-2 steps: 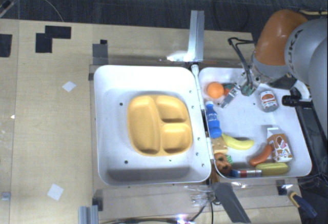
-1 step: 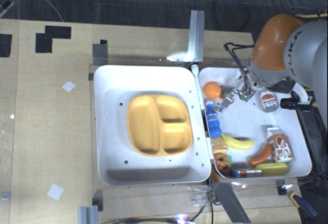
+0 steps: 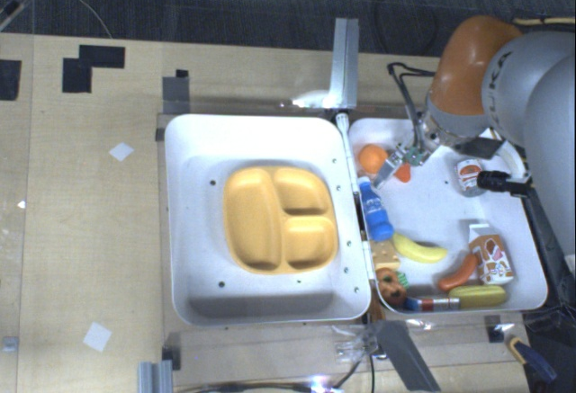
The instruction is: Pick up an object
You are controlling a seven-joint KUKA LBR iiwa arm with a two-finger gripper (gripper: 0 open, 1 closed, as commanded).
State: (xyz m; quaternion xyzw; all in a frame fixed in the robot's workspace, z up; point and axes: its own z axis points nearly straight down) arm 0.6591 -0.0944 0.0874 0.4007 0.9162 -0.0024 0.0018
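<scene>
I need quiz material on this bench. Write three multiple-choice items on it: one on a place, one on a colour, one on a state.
1. Where does the yellow tray lie?
A. in the left bin
B. in the right bin
C. on the bench outside both bins

2. What colour is the ball near the claw?
A. green
B. orange
C. purple

3. How does the blue bottle rest?
A. standing upright
B. lying on its side along the right bin's left wall
C. hanging from the claw

Key: 1 A, the tray sits in the middle of the left bin. 2 B, the ball beside the claw is orange. 3 B, the bottle lies flat in the right bin, next to the divider.
</scene>
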